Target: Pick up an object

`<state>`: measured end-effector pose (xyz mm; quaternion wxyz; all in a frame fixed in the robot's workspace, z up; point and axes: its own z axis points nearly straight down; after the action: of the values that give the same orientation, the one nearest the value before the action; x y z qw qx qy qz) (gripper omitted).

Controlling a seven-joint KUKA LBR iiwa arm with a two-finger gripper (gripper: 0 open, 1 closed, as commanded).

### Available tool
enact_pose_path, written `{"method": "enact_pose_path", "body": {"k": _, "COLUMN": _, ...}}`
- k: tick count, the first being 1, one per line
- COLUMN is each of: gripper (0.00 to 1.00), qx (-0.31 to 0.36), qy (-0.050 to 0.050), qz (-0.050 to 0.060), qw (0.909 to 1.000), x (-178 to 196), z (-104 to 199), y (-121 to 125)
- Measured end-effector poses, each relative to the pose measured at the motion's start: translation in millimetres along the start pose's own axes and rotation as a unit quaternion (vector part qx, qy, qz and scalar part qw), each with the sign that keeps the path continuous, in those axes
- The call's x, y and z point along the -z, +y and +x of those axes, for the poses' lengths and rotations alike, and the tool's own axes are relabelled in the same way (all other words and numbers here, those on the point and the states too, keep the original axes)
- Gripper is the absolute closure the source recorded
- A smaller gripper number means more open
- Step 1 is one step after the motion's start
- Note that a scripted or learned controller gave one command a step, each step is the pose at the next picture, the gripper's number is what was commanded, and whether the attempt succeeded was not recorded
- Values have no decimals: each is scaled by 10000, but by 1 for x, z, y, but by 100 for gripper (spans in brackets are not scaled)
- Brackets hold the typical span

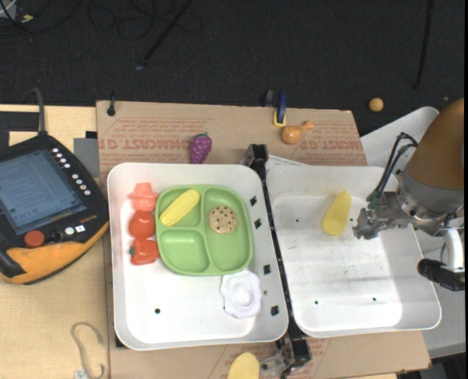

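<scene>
Grey metal pincer (365,224) hovers at right of centre, its grip state impossible to tell, just beside a yellow block (337,212) lying tilted in the right bin (391,310). Apparently light, smooth, rigid plastic, the block looks best grasped across its narrow sides. Reversed lettering on the cardboard sheet (162,129) at upper centre resists reading.

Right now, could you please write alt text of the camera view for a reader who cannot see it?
The gripper sits low in the right bin, just right of a yellow block. The left bin holds a green divided plate with toy corn and a cookie.
</scene>
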<state>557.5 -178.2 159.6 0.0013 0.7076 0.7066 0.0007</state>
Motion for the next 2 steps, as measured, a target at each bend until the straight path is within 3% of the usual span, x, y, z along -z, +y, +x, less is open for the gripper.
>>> {"method": "enact_pose_path", "body": {"k": 1, "gripper": 100, "qx": 6, "qy": 0, "qz": -3, "qw": 10000, "x": 62, "z": 1, "y": -5}}
{"method": "enact_pose_path", "body": {"k": 2, "gripper": 100, "qx": 7, "qy": 7, "qz": 16, "qw": 10000, "x": 68, "z": -1, "y": -5}}
